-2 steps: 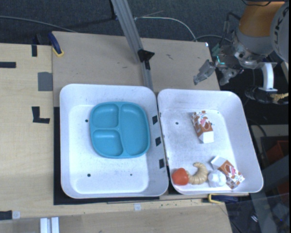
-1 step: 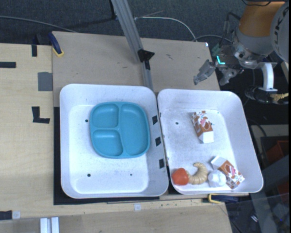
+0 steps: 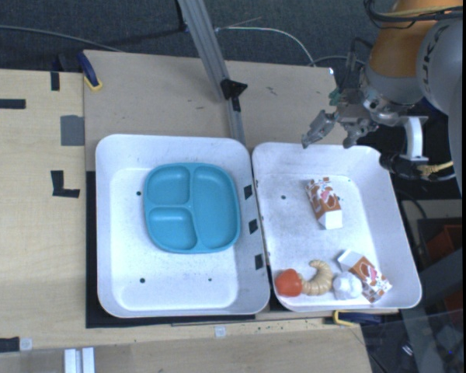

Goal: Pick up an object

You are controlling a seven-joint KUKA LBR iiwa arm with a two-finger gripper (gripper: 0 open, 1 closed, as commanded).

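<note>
The right bin [image 3: 380, 208] holds a red-and-white carton [image 3: 325, 202] near its middle. Along its front edge lie a red tomato [image 3: 289, 283], a tan croissant [image 3: 320, 277], a small white lump [image 3: 345, 287] and a second red-and-white packet [image 3: 365, 275]. My gripper [image 3: 332, 131] hangs over the bin's far rim, above and behind the carton, with its two fingers spread apart and nothing between them. It touches none of the objects.
The left bin [image 3: 120, 231] bears a blue divided plate [image 3: 192, 207]. A grey metal post [image 3: 210, 49] slants up from between the bins at the back. Cables run behind the right bin.
</note>
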